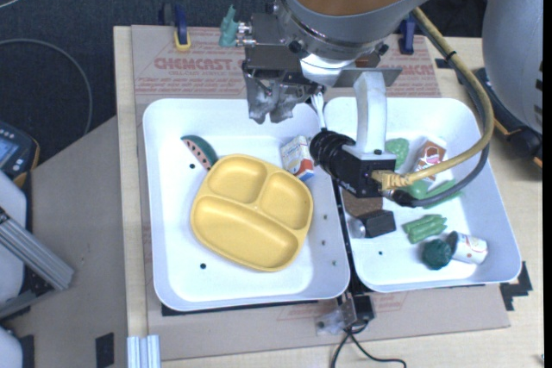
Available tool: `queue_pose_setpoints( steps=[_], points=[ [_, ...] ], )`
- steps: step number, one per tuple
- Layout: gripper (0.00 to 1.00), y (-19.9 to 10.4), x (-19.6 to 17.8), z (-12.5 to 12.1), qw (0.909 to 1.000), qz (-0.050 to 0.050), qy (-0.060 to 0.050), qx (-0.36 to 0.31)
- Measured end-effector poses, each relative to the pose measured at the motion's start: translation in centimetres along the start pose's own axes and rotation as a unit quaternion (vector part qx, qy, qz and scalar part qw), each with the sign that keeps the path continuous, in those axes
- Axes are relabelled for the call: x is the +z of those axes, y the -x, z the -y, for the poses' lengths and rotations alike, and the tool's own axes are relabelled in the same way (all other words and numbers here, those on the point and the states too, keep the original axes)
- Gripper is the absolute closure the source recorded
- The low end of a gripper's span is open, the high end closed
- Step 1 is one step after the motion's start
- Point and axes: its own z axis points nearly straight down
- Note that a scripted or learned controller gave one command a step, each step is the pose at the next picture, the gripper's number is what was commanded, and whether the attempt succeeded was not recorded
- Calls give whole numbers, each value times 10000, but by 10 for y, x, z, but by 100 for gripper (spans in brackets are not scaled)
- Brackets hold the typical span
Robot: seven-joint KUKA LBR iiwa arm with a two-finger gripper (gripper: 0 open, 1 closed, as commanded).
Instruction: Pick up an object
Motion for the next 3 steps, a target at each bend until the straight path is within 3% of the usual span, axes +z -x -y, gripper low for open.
queue_pose_setpoints(
  steps=[1,2,3],
  points=[
    [100,49,99,1,10000,33,-69,37],
    [100,45,83,0,10000,-3,5,14],
    [100,-2,39,0,10000,-12,22,-18]
  ],
)
